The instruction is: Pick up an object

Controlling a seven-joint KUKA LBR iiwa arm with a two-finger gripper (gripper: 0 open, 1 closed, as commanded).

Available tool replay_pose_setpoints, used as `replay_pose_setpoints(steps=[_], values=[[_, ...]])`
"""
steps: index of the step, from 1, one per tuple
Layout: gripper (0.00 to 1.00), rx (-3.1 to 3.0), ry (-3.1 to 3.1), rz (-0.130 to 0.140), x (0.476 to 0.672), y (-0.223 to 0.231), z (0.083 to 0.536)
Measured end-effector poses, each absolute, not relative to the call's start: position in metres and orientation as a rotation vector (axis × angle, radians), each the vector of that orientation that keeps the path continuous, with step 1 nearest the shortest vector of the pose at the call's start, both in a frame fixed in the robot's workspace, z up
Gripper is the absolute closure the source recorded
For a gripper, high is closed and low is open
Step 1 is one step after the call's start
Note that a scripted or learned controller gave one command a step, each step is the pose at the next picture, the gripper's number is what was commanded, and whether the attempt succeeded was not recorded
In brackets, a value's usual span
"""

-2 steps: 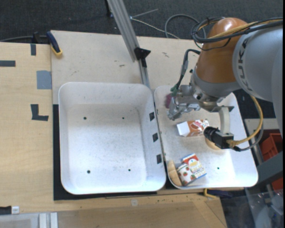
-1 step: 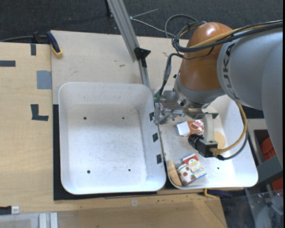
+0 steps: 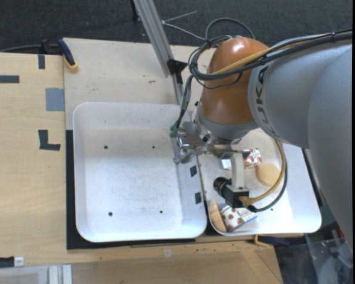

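Arm: the big grey arm (image 3: 296, 93) with its orange top reaches in from the right and hangs over the place where the two bins meet

Bench: the pale wood bench (image 3: 112, 81) holds both bins side by side

Left bin: the left bin (image 3: 130, 182) is white, with tiny dark specks on its floor and nothing to pick up that I can see

Right bin: the right bin (image 3: 307, 218) has the things to pick up, but the arm covers a lot of it

Gripper: the gripper (image 3: 188, 144) sits low under the orange top, close to the wall between the bins. I cannot tell how far open it is, and I see nothing held in it

Packet: a red and white packet (image 3: 238, 218) lies by the near edge of the right bin

Round thing: a tan round thing (image 3: 267, 173) lies near the middle of the right bin, well apart from the gripper

Little thing: a small red and white thing (image 3: 252, 157) lies just beside the tan round thing

Job so far: I think nothing has been picked up yet

What could go wrong: the gripper is nearer the bin wall than any of the things, so it might close on air, or bump the wall

Also: the tan round thing looks smooth – it could roll or slip out of a grab that is off to one side

Also: two things lie close together, so a grab there might push one away
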State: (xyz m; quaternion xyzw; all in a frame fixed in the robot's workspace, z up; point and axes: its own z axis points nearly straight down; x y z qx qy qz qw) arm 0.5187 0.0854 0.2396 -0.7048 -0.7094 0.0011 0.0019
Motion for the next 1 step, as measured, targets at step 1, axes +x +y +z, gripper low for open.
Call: replay_pose_setpoints(steps=[1], values=[[0.00, -2.218, -2.223, 0.003, 0.5196, 0.0824, 0.2398]])
